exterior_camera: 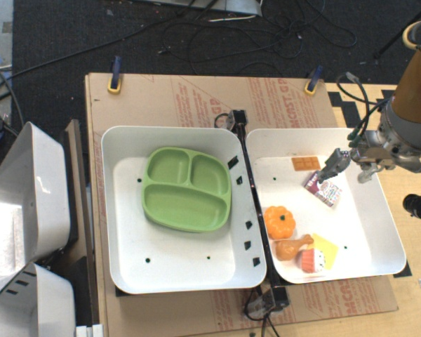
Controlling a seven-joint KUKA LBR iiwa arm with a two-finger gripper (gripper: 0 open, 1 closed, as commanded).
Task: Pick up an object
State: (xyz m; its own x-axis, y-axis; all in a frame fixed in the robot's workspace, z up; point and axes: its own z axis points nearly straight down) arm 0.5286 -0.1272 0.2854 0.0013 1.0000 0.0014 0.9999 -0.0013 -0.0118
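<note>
My gripper (351, 171) hangs over the upper right part of the right bin (379, 216), its two fingers spread apart and open. One fingertip (332, 167) is right at the top edge of a small pink and purple packet (323, 189) lying on the bin floor; I cannot tell whether it touches. Nothing sits between the fingers. An orange cracker (305, 163) lies to the left of the gripper. Lower in the bin are a small orange pumpkin (280, 220), a tan drumstick (293, 247) and a pink and yellow cake slice (316, 258).
The left bin (123, 209) holds a green divided plate (187, 188). A black divider with clips (244, 188) runs between the bins. The bench is brown cardboard (196, 97) with two yellow clamps (114, 84) at the back. White containers (24, 202) stand at far left.
</note>
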